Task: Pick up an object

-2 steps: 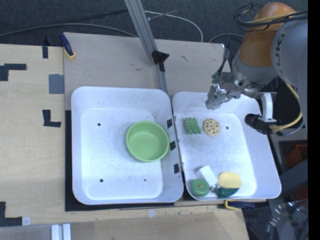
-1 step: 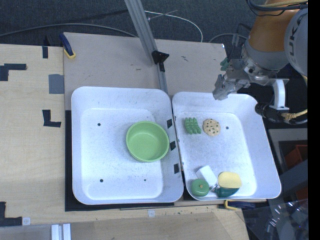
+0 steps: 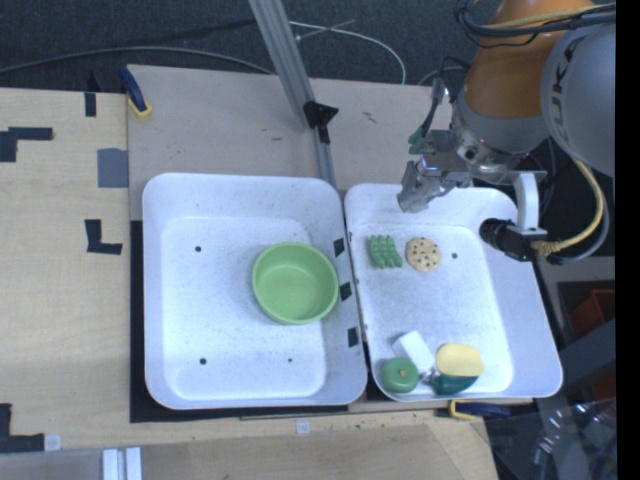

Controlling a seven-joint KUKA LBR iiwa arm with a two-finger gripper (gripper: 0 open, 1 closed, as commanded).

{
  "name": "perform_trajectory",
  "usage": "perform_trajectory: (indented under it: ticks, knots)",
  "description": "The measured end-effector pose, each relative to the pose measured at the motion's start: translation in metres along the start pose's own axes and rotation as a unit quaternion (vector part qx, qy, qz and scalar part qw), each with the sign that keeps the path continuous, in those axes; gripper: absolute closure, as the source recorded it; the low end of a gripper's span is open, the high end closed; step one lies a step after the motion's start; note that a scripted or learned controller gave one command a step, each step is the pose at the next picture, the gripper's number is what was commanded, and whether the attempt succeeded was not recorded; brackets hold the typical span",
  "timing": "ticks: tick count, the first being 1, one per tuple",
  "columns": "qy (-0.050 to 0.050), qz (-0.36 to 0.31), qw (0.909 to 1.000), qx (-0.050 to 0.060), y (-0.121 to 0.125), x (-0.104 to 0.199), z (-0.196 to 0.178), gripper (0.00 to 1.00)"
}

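Gripper (image 3: pixel 418 194) hangs over the far rim of the right bin (image 3: pixel 520 313), near that bin's far left corner, and nothing shows between its fingers; whether they stand open or closed I cannot tell from this angle. Going left to right, the bench (image 3: pixel 60 298) carries the left bin (image 3: pixel 185 268), which holds a green bowl (image 3: pixel 294 283) sitting upright, mouth up, right of the bin's middle. In the right bin, a small green ridged piece (image 3: pixel 384 251) lies with its long axis running from the far side toward the near side, and just beside it on the right lies a round cookie (image 3: pixel 423 255) with dark chips, flat on the floor; both lie just nearer than the gripper. At the near edge of this bin cluster a green round toy (image 3: pixel 401 375), a white block (image 3: pixel 414 349) tilted, and a yellow lump (image 3: pixel 459 360).
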State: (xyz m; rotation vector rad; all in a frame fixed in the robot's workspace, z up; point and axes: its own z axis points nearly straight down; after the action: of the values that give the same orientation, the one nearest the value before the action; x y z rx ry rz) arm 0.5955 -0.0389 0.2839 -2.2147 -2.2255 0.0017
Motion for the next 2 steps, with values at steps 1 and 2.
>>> perform_trajectory:
  ticks: [1,2]
  knots:
    - [0.000,0.000,1.0000,0.001,-0.031,0.041,0.018,1.00]
    - [0.000,0.000,1.0000,0.001,-0.048,0.080,0.033,1.00]
